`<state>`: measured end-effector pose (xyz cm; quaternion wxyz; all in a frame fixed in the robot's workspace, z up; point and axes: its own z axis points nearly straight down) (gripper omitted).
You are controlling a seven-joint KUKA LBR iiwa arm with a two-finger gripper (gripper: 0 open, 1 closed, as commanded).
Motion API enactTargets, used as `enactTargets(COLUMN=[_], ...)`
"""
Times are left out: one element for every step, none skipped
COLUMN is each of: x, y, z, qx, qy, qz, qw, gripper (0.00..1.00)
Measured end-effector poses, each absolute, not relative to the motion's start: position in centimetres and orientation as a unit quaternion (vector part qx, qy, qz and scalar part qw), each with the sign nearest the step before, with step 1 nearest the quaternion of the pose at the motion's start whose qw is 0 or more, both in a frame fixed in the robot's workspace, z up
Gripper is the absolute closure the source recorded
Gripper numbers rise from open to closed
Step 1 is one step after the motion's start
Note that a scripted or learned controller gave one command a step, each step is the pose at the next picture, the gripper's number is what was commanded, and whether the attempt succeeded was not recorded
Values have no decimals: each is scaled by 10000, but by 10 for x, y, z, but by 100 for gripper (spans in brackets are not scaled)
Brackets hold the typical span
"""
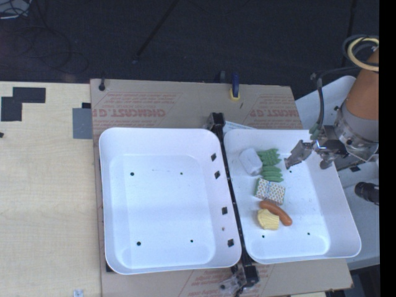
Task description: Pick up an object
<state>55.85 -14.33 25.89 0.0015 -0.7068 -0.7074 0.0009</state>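
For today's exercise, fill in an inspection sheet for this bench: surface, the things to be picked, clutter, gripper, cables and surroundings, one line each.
Surface: two shallow white bins side by side, left bin and right bin, on a cardboard sheet.
Job's things: in the right bin, a white lump, green pods, a speckled pad, an orange stick and a yellow piece, clustered together.
Clutter: nothing seen.
Gripper: gripper over the right bin's upper right, nothing between its fingers, beside the green pods.
Cables: black cable looping by the arm.
Surroundings: dark floor behind, pale bench at left.
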Motion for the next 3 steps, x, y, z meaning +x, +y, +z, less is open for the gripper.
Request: enactTargets(x=[474,476,475], y=[-166,-165,-95], z=[418,417,330], qx=[-7092,-7083,-7050], qy=[-7050,-7059,-7092], qz=[-39,11,28], qw=[-75,5,59], gripper=[0,100,100])
